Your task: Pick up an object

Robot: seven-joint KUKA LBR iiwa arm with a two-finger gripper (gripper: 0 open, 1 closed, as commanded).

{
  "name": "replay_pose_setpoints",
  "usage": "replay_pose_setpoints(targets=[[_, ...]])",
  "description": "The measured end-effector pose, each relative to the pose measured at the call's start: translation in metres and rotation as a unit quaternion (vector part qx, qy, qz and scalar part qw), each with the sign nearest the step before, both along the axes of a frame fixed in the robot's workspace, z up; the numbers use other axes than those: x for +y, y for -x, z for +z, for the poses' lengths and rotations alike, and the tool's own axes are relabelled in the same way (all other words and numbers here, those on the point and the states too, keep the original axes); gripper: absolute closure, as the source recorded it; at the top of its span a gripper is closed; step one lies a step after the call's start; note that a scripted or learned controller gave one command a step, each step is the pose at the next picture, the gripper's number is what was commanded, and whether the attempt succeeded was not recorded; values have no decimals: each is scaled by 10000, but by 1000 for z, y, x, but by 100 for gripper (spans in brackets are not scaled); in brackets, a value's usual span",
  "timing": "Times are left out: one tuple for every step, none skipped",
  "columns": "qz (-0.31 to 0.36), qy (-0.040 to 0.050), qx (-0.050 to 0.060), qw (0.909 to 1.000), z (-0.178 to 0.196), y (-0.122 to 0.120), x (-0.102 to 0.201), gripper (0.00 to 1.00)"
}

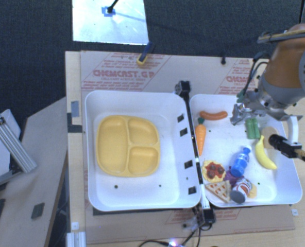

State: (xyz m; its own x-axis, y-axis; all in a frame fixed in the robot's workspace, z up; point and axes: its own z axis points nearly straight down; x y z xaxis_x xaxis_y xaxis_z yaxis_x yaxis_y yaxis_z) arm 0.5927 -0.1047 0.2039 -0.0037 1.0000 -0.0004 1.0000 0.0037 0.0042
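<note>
A tabletop [54, 133] carrying two shallow white bins side by side is shown from above at a slant. The left bin [90, 189] is occupied by a yellow compartment tray [127, 145], laid flat near the bin's centre. A black divider strip [189, 148] is seen between the two bins.

In the right bin [291, 192], a set of toy foods is scattered. An orange carrot [200, 139] is placed beside the divider, with a sausage [214, 115] just behind it. Toward the front of the bin, a small pizza-like piece [214, 170] and a waffle-like wedge [219, 190] are found near the divider. A blue bottle [240, 161] is laid at a tilt just beside these, and a cluster of small purple and grey pieces [238, 188] is gathered in front of it; their shapes are possibly grapes and a round toy, though they are too small to be told with certainty. A yellow banana [265, 155] is set nearer the right wall.

The tool [251, 118] is lowered over the rear of the right bin, with a green object [252, 128] seen directly beneath it. Whether the tool is parted or closed, and whether the green object is gripped, cannot be told. The grey arm with its orange band [291, 55] is seen reaching in from the right.
</note>
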Motion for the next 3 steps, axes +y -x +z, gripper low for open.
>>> replay_pose_setpoints(targets=[[5,-1,0,10000,22,-1,0,100],[24,-11,17,10000,31,27,49,100],[28,-12,19,10000,32,42,94,100]])
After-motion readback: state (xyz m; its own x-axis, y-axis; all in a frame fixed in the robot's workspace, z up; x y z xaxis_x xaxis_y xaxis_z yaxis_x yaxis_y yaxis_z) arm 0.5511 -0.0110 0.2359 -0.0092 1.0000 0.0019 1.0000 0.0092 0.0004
